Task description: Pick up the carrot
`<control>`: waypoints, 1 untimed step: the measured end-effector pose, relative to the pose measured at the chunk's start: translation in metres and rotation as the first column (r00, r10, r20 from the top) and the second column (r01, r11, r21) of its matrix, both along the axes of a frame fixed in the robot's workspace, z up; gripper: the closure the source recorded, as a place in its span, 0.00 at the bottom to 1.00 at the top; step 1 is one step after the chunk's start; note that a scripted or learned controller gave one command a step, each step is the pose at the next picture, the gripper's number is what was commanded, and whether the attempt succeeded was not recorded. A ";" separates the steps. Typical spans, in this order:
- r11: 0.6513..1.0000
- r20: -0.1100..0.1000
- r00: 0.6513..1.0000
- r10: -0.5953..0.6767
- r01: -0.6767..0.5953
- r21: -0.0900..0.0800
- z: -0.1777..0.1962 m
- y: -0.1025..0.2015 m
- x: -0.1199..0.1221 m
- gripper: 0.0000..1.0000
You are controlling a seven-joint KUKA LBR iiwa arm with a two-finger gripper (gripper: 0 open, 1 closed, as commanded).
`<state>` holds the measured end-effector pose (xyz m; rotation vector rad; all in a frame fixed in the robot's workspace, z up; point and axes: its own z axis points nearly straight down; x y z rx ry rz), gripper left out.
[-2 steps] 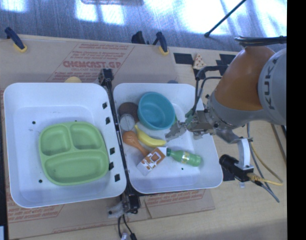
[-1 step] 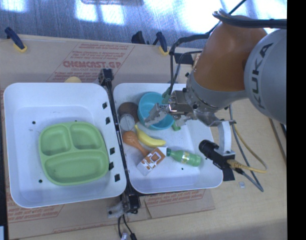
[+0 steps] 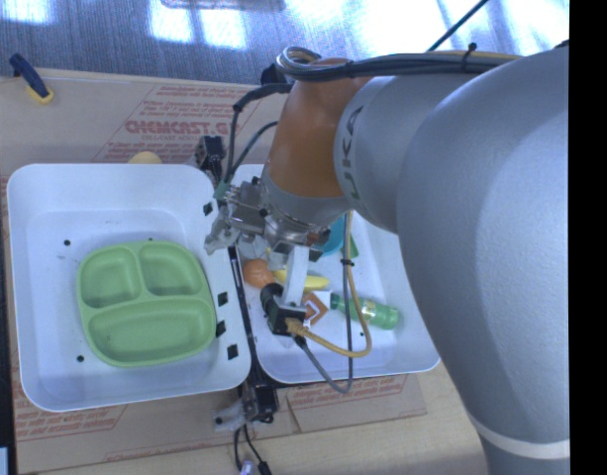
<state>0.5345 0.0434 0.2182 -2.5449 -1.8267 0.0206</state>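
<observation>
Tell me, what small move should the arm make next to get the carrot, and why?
Probably ease the pincer a little toward the near edge of the view and then down. The orange carrot lies in the right bin, close to its left wall, just past the pincer and partly hidden by the wrist. It appears to rest on the floor of the bin, so the pick looks not yet done.

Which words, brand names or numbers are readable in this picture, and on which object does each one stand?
"CHEMCAST G": large red print on the cardboard under the bins, cut off at its right end.
"UK": pale letters on the grey arm, apparently part of a longer name.
Smaller red lines on the cardboard, above and below the bins: too blurred to read.
</observation>
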 end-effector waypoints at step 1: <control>0.923 0.001 0.923 -0.385 0.385 -0.006 -0.072 0.067 0.067 0.00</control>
